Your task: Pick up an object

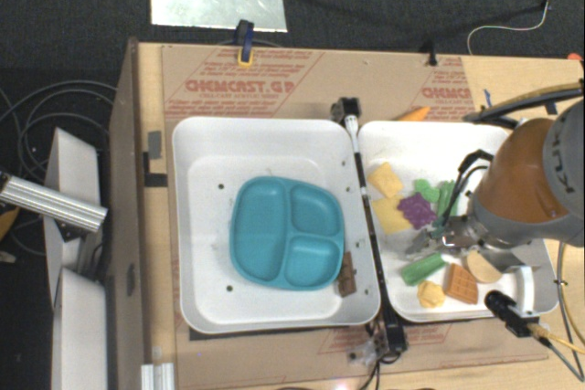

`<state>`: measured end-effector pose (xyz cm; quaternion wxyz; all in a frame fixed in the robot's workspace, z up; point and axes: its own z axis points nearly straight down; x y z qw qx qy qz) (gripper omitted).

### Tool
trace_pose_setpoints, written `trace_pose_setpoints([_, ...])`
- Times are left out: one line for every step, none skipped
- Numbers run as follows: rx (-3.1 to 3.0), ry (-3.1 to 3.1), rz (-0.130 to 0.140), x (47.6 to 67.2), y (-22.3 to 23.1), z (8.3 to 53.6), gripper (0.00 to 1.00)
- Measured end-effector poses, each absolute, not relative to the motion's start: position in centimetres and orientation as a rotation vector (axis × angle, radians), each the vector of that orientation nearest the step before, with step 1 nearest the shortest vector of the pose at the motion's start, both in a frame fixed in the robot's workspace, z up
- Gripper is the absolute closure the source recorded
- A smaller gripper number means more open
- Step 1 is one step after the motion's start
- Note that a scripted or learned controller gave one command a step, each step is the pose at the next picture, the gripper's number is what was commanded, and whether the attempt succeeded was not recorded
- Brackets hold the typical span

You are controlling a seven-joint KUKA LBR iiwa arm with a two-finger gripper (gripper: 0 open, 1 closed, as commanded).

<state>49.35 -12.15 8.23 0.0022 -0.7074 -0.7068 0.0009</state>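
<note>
My gripper [428, 242] is down in the right bin [402, 137], among several toy food pieces. It sits just below a purple grape bunch [416, 210] and just above a green pod-like piece [423, 269]. Close by lie two yellow pieces [386, 180] [388, 216], another green piece [445, 195], an orange waffle [462, 285], a small yellow lump [431, 294] and a tan piece [482, 268] partly under the arm. Whether anything is between the gripper's tips is hidden by the wrist and the clutter.
The left bin [196, 196] holds a blue divided plate [287, 231] and a small brown piece [347, 274] by its right wall. An orange carrot [414, 114] lies on the cardboard behind the right bin. The arm's orange band [526, 173] covers that bin's right side.
</note>
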Motion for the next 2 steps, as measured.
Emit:
trace_pose_setpoints([-2.222,-2.235,-0.007,58.39,-15.39,8.59,0.0])
trace_pose_setpoints([-2.219,-2.23,-0.004,58.04,-15.26,9.56,1.0])
